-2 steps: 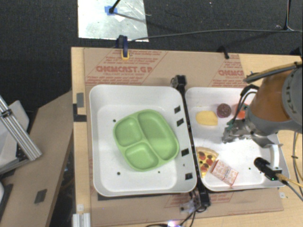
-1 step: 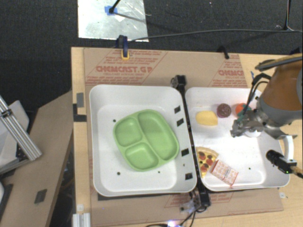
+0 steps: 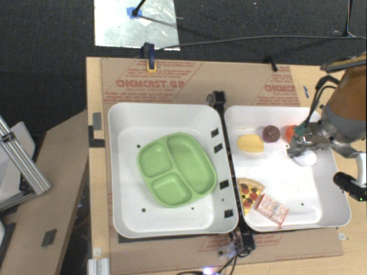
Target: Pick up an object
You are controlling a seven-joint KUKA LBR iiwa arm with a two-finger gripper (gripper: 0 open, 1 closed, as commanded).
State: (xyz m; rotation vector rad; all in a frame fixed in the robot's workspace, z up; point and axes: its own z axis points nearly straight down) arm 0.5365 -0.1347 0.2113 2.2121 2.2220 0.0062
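The pickable things all lie in the right bin [image 3: 327, 211]. A yellow lemon-like piece [image 3: 250, 143] sits near the bin's back left, with a dark red round fruit [image 3: 271, 133] just beside it. Further right, something orange-red [image 3: 291, 132] peeks out next to the hand [image 3: 300, 150], and a small white object [image 3: 305, 158] lies right under it. At the front of the bin rest a pizza slice [image 3: 249, 189] and, touching or nearly touching it, a pink wrapped packet [image 3: 272, 208].

The hand hangs low over the right side of that bin, close to the white object and the orange-red piece. From where I stand I can't tell how the hand is set or whether it has hold of anything; nothing is plainly lifted. To my eye this is the reach-and-close step, not yet a lift. The next move wants the hand centred on one item, clear of its neighbour, then a straight rise.

The left bin [image 3: 123, 171] holds a green divided plate [image 3: 176, 168], well apart from the action. Both bins sit on the cardboard-covered surface [image 3: 172, 79].
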